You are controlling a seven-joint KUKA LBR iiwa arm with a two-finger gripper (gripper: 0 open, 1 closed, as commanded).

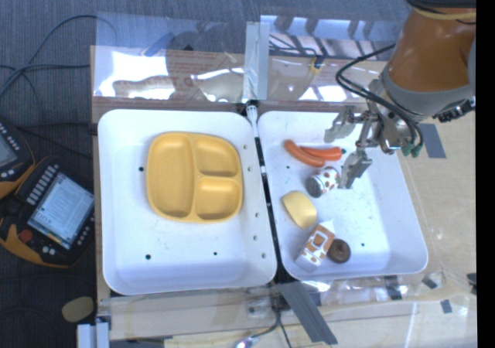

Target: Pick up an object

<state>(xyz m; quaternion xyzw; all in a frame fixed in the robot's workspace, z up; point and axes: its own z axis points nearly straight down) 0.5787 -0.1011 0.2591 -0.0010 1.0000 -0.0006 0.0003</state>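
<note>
The desk (452, 207) carries two white bins side by side. The left bin (124, 261) holds a yellow tray (193, 175) with three compartments. The right bin (394, 238) holds the small things, and the arm (429, 45) comes in over its 2 o'clock corner.

The tool (353, 147) hangs over the upper middle of the right bin, open, with nothing between its fingers; one finger points down toward 7 o'clock.

The likeliest pick, as I judge it, is the sausage (313, 153), orange-red, lying just beside the tool at its 9 o'clock. Its long axis runs roughly 10 to 4 o'clock, nearly across the bin, so the fingers would need to close across that line rather than along it.

A small spotted cup (325, 181) sits at the tool's 7 o'clock, close to the lower fingertip. Further toward 7 o'clock lies a yellow wedge (298, 208), then a white carton (315, 246) touching a brown disc (339, 250) near the bin's front edge.
</note>
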